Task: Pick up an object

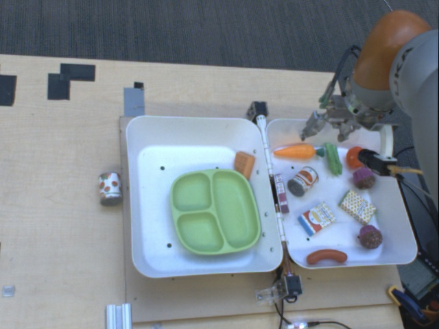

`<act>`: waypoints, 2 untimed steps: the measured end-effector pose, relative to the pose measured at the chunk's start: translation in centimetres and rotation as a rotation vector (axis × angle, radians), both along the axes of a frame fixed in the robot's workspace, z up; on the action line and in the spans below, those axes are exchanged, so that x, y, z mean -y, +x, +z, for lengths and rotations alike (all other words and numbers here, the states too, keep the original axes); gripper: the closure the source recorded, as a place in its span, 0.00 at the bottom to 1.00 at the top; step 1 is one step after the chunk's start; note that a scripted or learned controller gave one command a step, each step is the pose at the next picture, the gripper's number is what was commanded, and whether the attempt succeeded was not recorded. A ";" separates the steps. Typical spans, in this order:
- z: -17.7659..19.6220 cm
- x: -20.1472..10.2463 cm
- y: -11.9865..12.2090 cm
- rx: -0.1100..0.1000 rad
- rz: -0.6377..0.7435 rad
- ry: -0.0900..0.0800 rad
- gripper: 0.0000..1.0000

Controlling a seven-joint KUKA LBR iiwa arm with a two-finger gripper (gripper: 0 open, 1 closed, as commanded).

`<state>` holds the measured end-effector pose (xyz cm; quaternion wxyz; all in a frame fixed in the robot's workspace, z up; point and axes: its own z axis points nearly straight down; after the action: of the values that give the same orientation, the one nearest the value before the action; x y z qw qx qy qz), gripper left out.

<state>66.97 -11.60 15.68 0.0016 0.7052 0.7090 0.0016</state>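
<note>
While a small printed can (pixel 110 187) lies on its side on the wooden bench (pixel 55 238) well to the left of both bins, the left bin (pixel 140 252) holds a green divided plate (pixel 215 211) with three compartments, and a small orange block (pixel 244 162) sits just beyond the plate's far right corner, near the bin's right wall. Across the divide, the right bin (pixel 405 245) carries the pickable things: a carrot (pixel 295 152) lying crosswise near the far edge, a small tin can (pixel 302 181) on its side below it, a red, white and blue carton (pixel 316 218), and a sausage (pixel 327 256) near the front rim. Further right lie a green pepper (pixel 333 160), a patterned box (pixel 359 206), an orange-red fruit (pixel 353 157) partly hidden, and two dark purple fruits (pixel 364 177) (pixel 370 236). Above the bin's far edge hangs the gripper (pixel 328 130), its fingers spread apart with nothing between them, just above the carrot's green end and the pepper.
</note>
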 end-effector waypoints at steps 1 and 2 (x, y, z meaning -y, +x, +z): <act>-7.1 0.6 -8.6 0.001 -0.003 -0.001 0.00; -5.9 0.5 -8.4 0.008 -0.002 -0.001 1.00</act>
<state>58.60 -12.09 9.82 0.0046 0.7060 0.7082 0.0040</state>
